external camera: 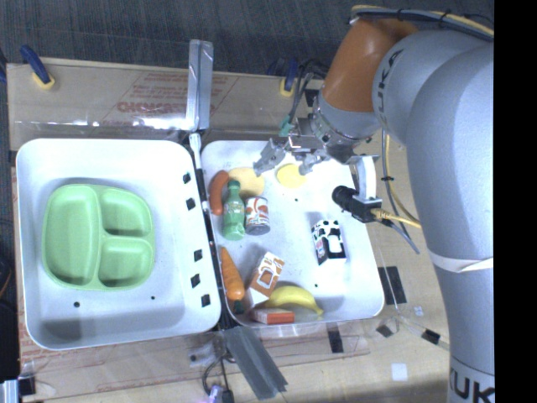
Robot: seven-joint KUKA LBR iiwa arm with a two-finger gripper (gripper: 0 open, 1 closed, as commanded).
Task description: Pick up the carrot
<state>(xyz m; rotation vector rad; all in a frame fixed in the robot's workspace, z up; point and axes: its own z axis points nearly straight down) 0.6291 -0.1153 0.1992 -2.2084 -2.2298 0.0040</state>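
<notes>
Two white bins sit side by side on my bench: the left bin [33,225] holds one green divided plate [98,235] with three compartments; the right bin [357,250] holds the rest. One carrot [232,274], orange and tapered, lies along the right bin's left wall in its lower half, stalk end toward the bottom corner, just beside one small orange-and-white carton [267,274]. One banana [294,297] lies below that carton, with one red packet [273,316] touching its lower edge. One green bottle [233,211] stands next to one can [257,215]; one reddish sausage-shaped item [218,190] and one yellow rounded item [247,179] sit above them. One black-and-white box [329,242] lies toward the right. One flat yellow piece [288,175] lies under my claw [285,156], which hovers over the right bin's upper edge, fingers spread wide, nothing between them, well apart from the carrot. One metal divider post [200,86] rises between the bins. Brown board covers the bench; dark carpet lies beyond.
</notes>
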